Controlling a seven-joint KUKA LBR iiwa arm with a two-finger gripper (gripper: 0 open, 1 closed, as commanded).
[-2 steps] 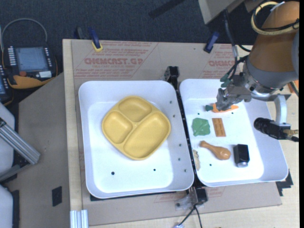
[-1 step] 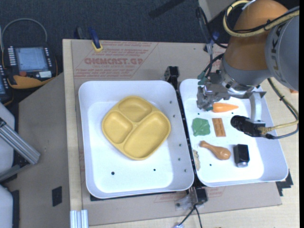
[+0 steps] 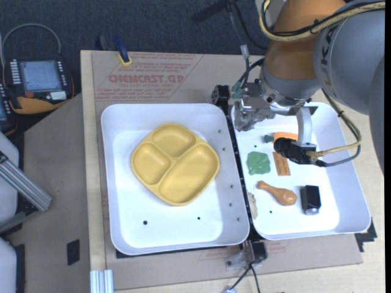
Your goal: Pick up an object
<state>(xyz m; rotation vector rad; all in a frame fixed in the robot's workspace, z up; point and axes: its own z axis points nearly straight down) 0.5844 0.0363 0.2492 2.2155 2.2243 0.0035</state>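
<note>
green obj (image 3: 258,162) just below gripper (image 3: 244,119), prob apart

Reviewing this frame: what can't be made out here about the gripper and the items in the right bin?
- Gripper: finger state unreadable, hidden under the arm's wrist.
- Orange piece: partly covered by the black wrist attachment.
- Small dark green item: too small to identify.
- Right bin: upper part hidden by the arm.
- Green piece, chicken drumstick toy, black block: clear.
</note>
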